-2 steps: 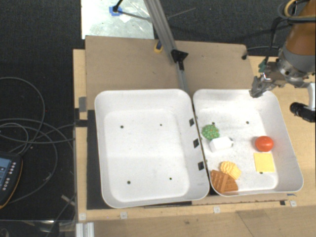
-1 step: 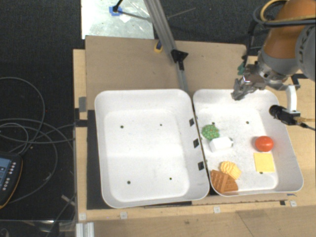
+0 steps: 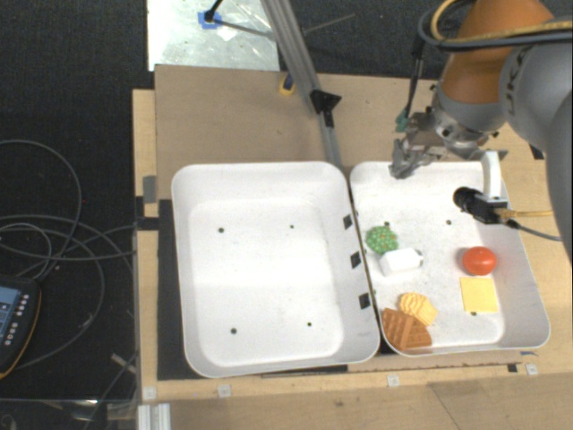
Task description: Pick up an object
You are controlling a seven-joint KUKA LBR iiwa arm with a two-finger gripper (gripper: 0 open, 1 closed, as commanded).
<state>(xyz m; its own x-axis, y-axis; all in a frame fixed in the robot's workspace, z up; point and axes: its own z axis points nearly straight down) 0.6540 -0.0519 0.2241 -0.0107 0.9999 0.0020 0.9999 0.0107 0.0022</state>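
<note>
Six small things lie in the right bin (image 3: pixel 448 240), all in its near half. A green bumpy piece (image 3: pixel 381 238) sits near the left wall, with a white block (image 3: pixel 401 261) touching it just below. Nearer the front edge lie a yellow ridged piece (image 3: pixel 417 307) and, touching it, a brown ridged wedge (image 3: pixel 407 331). Toward the right side, a red round item (image 3: pixel 479 260) rests just above a flat yellow square (image 3: pixel 480 296).

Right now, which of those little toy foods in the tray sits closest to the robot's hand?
The green bumpy piece. It lies highest in the right bin, just below the hand; the white block, the red tomato and the others lie lower.
</note>
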